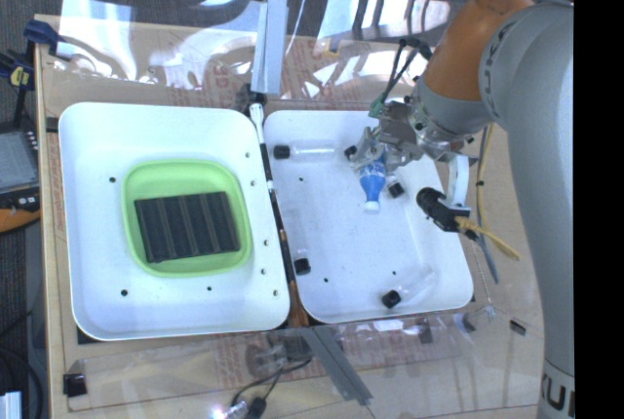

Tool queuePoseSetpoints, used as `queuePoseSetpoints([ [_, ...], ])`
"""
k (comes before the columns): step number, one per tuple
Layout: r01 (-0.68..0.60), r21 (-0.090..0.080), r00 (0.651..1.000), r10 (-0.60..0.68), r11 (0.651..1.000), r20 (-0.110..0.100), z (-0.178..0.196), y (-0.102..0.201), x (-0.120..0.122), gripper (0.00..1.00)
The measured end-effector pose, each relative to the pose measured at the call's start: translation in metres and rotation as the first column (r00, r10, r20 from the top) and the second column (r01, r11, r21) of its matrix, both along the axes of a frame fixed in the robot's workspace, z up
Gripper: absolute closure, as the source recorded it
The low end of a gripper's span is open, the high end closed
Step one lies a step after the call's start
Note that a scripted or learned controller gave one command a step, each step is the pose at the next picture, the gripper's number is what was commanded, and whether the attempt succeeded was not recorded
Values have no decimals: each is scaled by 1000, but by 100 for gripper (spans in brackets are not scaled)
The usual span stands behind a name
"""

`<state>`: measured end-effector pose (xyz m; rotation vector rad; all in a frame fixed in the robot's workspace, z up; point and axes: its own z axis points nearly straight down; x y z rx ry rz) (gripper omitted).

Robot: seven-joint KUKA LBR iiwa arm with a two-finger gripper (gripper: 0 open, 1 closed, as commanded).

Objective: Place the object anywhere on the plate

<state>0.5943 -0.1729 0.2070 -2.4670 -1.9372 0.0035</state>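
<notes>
A small blue object with a white tip is in the right bin, in its upper right part. My gripper is directly over the object's upper end and hides it. Whether the object rests on the bin floor or hangs from the gripper I cannot tell. The green plate, with a dark ridged insert, lies in the middle of the left bin, well to the left of the gripper.
Small black pieces sit in the right bin at its upper left, lower left and bottom. A raised divider separates the two bins. Cables and a black connector hang by the wrist.
</notes>
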Motion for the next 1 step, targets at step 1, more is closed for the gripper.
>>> queuePoseSetpoints([
  [1, 0, 0, 1000, 0, 1000, 0, 0, 0, 0, 0],
])
